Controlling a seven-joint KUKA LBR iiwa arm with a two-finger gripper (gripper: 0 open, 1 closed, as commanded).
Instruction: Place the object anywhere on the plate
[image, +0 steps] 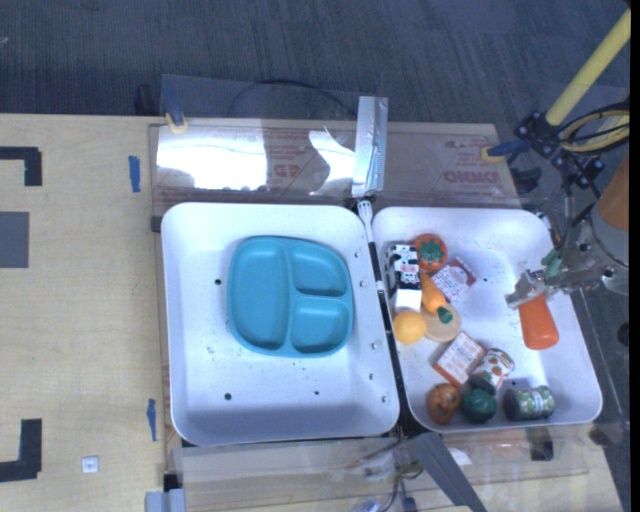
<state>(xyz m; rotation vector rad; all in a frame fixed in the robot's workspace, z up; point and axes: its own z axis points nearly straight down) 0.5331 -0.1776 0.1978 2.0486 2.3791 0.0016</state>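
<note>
Picking stage: gripper (535, 290) low in right bin (580, 395), seemingly touching orange carrot-like toy (539, 324); grip impossible to tell. Next: secure, lift, carry to blue divided plate (290, 295).

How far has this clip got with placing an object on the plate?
Done: nothing yet; no object sits on the blue divided plate in the left bin. In hand: the end effector is over the right bin, by an orange object; a grasp cannot be confirmed. Left: pick, carry, place.
</note>
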